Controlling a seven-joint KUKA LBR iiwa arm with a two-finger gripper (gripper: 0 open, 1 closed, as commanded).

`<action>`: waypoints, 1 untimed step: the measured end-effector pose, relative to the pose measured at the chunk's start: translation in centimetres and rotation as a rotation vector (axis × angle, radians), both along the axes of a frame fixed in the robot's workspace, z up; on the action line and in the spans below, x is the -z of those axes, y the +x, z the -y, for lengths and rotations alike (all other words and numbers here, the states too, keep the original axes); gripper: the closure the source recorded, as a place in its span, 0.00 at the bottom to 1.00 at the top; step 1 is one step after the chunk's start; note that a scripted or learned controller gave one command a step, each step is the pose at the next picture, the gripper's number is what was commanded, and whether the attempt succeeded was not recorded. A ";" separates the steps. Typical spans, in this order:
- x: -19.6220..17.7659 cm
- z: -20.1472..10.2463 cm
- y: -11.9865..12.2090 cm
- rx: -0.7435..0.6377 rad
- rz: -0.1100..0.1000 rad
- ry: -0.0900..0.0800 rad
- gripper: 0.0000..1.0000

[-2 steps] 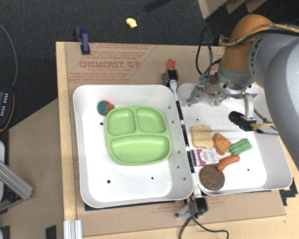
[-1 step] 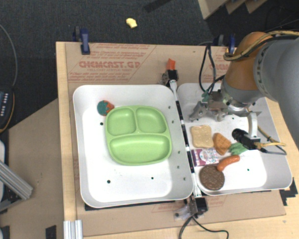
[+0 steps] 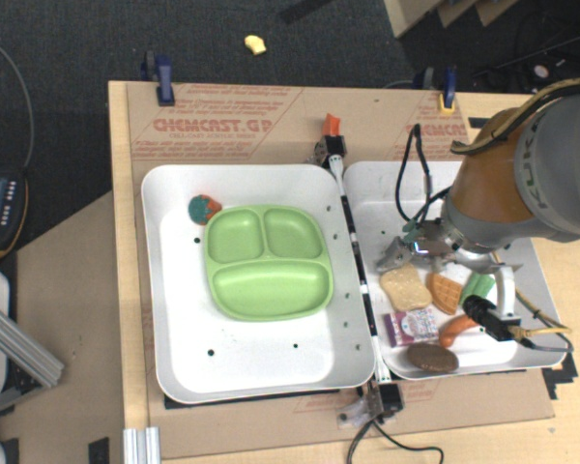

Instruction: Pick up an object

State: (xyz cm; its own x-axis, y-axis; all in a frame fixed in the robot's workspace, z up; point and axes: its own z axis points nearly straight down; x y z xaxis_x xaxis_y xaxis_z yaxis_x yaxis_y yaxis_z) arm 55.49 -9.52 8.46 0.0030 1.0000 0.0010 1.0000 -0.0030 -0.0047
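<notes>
Red lettering on the brown board [image 3: 222,124] under the bins reads "CHEMCAST GP" along its far edge. The left white bin [image 3: 174,336] carries a pale green three-compartment plastic tray [image 3: 268,262] at its middle and a small orange-and-teal ball [image 3: 205,208] near its far left corner. In the right white bin [image 3: 367,196], the gripper [image 3: 411,247] sits low by the left wall, state impossible to tell. Below it lie a tan bread slice [image 3: 404,287], an orange waffle-like piece [image 3: 445,293], a purple labelled packet [image 3: 413,327] with unreadable print, and a dark brown oval disc [image 3: 432,358] at the near edge.
</notes>
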 end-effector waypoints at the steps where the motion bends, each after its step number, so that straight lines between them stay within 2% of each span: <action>1: -4.9 4.6 5.3 -0.002 0.013 -0.005 0.00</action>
State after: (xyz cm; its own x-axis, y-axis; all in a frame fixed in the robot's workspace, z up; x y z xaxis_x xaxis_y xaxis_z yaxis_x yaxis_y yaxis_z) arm 60.84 -14.14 13.38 0.0014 1.0000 -0.0044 1.0000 -0.0013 0.0086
